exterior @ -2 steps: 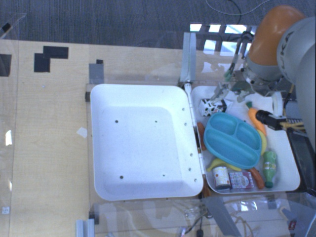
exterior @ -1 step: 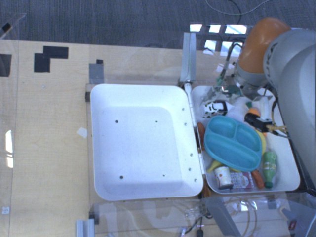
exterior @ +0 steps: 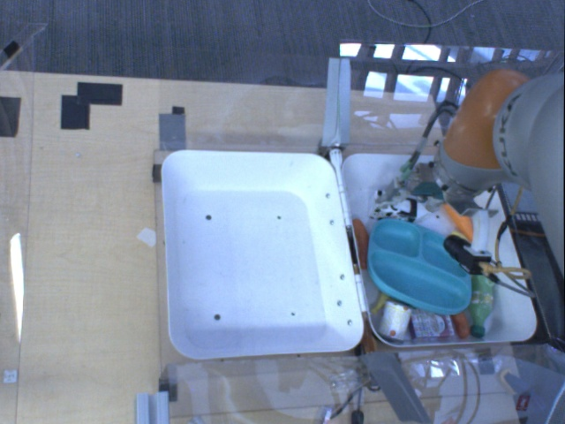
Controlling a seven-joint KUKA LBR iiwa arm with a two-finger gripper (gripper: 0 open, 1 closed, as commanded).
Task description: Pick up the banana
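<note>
Reaching in from the right, the arm (exterior: 508,131) hangs low over the right bin (exterior: 353,179), and its wrist covers the hand, so I cannot tell its state. This bin is crowded: a teal divided tray (exterior: 415,268) lies tilted on top of small packages, probably because they prop it up. The banana I cannot identify with certainty. The left bin (exterior: 252,254) rests just beside on the counter (exterior: 79,237).
</note>
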